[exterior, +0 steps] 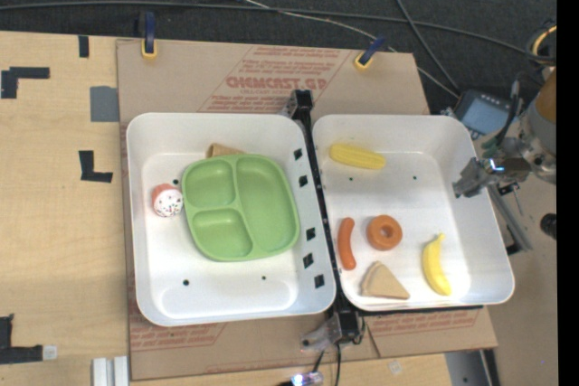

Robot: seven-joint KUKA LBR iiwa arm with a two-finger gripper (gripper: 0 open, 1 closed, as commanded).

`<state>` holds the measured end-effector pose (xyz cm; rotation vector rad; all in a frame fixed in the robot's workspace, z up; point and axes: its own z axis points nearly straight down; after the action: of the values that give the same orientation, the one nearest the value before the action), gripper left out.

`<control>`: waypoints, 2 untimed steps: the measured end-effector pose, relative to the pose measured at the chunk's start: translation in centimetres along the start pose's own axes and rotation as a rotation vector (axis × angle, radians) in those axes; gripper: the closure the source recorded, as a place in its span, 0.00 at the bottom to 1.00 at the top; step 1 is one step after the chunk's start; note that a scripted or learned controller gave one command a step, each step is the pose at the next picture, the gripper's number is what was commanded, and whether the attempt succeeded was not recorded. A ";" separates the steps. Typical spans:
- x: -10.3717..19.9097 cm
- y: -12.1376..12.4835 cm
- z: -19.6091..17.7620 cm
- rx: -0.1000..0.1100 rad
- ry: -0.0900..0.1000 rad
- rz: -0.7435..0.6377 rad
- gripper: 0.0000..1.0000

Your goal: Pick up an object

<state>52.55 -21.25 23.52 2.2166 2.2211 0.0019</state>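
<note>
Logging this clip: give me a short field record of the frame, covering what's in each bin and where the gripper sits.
left bin: green divided plate, a tan item half hidden behind it, a white ball with red specks
right bin: corn cob, orange ring, red sausage, tan wedge, banana
gripper: at the right bin's right rim, above the banana, holding nothing visible
pick: not yet done

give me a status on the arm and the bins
Gripper at right bin's right rim, holding nothing. Corn, donut, banana lie untouched. Nothing blocks them.
</note>
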 end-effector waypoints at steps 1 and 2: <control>5.7 -0.3 1.1 0.006 0.003 -0.003 1.00; 11.4 0.0 2.1 0.005 0.003 -0.004 1.00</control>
<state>52.52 -9.81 21.37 2.2162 2.2293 -0.0009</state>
